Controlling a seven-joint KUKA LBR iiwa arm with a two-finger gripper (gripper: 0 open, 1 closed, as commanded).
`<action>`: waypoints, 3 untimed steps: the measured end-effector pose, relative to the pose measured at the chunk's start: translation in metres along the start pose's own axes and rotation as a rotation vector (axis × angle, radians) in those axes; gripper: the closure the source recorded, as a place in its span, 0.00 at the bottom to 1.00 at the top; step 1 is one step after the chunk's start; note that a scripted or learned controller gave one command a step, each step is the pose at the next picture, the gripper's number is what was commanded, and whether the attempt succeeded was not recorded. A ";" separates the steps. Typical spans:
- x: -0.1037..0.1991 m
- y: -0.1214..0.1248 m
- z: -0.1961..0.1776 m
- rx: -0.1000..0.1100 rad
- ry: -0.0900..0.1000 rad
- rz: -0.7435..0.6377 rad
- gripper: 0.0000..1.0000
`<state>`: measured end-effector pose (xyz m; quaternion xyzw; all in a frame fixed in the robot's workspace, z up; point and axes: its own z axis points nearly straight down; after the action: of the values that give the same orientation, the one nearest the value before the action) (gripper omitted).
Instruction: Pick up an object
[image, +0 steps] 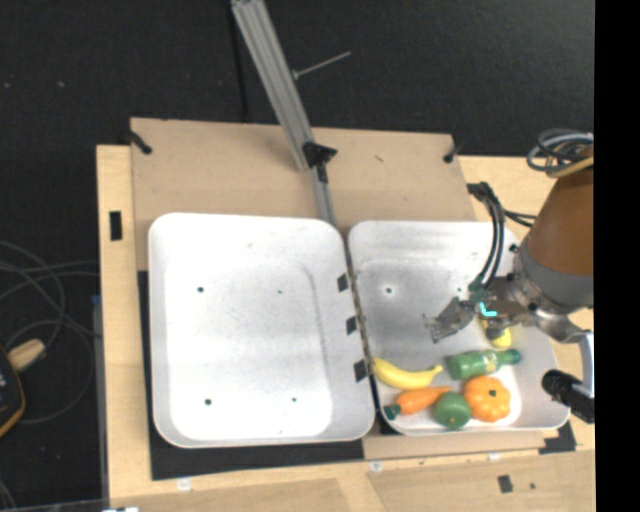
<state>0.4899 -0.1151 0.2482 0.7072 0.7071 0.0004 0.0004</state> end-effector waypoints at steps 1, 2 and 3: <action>0.000 0.000 0.000 0.000 0.000 0.000 0.00; 0.001 0.001 0.062 0.006 0.000 0.000 0.00; 0.001 0.000 0.104 0.004 0.000 0.001 0.00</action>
<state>0.4901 -0.1145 0.1443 0.7074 0.7068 -0.0010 -0.0013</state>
